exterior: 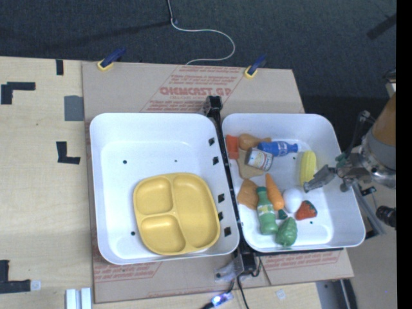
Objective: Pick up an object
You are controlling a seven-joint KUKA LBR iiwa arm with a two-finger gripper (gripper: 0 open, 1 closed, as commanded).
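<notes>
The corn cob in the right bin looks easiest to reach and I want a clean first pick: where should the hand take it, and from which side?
Probably the middle of the corn cob, coming straight down, fingers closing across its narrow width. It lies flat, long axis running front to back, with bare bin floor on its right. The blue bottle sits close to its far left end, so stay mid-length. The hand is already just beside it.

The arm (386, 140) is cut off by the right edge. The green bottle (265, 210) partly hides the carrot (275, 193). Bottle labels are too small to read.
</notes>
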